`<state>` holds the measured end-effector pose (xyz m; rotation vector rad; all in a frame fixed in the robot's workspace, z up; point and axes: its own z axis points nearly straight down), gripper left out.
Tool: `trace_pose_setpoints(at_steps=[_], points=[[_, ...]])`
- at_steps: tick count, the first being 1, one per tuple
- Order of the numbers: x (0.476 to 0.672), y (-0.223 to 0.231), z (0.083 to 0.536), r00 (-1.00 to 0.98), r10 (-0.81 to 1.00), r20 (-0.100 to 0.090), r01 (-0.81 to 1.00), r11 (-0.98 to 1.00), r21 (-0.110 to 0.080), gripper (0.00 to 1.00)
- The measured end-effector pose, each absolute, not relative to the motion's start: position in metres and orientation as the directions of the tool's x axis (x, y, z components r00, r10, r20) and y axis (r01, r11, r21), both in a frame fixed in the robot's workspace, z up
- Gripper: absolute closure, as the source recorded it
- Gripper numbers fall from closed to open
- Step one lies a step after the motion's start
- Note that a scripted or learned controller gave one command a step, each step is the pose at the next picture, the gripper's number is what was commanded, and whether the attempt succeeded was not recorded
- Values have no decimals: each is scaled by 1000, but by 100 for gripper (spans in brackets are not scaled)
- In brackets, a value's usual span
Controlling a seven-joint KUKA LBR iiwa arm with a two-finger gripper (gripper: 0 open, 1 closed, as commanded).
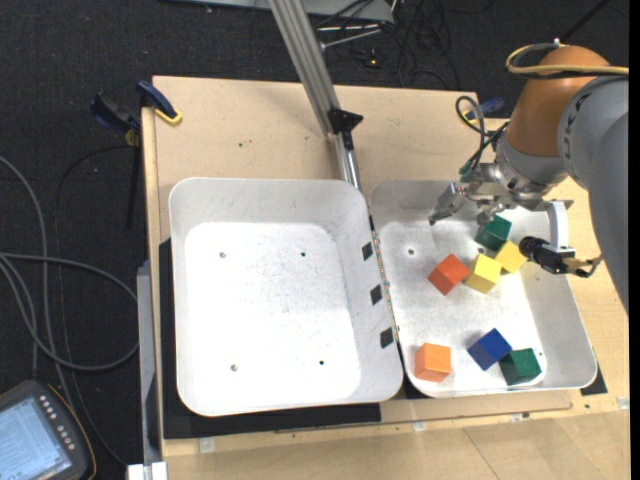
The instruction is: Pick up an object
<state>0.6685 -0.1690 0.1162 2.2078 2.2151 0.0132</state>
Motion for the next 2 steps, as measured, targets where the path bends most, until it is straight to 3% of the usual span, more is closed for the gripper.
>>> trace_pose_setpoints(at_steps=[1,2], points=[[667,-168,122,-4,1000,-3,1000,4,12,100],[673,-171,167,-3,1000,-2,1000,3,8,100]])
